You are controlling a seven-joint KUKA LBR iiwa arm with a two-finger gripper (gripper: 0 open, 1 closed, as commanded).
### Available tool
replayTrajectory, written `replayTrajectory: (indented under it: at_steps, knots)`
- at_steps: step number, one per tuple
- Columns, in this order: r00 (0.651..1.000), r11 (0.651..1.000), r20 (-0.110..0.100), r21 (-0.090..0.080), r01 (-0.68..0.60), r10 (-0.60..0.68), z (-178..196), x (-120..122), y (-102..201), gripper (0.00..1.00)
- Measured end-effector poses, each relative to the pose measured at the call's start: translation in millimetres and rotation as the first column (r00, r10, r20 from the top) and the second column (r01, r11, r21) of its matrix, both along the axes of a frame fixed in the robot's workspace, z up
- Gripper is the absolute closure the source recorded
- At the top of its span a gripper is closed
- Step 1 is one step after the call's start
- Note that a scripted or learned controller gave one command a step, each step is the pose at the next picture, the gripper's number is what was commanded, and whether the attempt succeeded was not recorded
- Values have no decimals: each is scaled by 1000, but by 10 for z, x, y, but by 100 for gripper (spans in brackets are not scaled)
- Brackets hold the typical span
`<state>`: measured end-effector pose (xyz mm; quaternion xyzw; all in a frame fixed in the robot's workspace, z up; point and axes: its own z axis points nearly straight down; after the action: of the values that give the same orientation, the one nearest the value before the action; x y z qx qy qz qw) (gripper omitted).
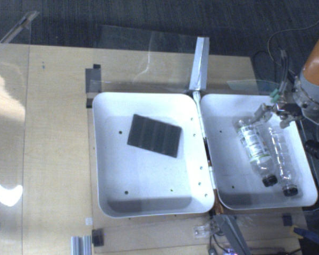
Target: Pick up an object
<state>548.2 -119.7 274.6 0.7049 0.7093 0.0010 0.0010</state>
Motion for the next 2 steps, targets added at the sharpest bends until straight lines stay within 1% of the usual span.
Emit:
replayTrajectory:
  at_steps: [1,2]
  knots:
    - [997,997,-1,0,-83,83,-1316,274,-174,0]
    - [987,987,17,-6,-159,159,-1802,356,105,0]
